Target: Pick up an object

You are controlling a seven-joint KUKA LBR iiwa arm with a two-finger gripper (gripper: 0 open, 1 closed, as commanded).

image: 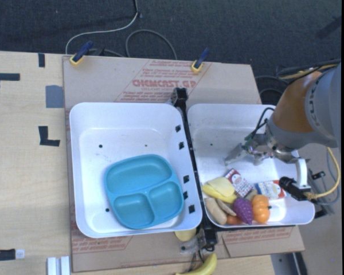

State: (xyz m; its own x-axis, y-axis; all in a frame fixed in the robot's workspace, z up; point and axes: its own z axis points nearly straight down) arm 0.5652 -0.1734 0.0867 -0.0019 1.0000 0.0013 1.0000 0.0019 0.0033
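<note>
Gripper point(241, 152) hangs with fingers apart and holding nothing; I'd lower it squarely onto the small carton point(239, 182) just below, then close.

Claw point(244, 152) above right bin point(218, 116)

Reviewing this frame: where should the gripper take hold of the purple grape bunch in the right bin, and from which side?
Come from straight above and close across the purple grape bunch at its narrow width. It lies flat, wedged between the orange fruit and the tan bread-like piece, so sideways approaches look blocked.
</note>
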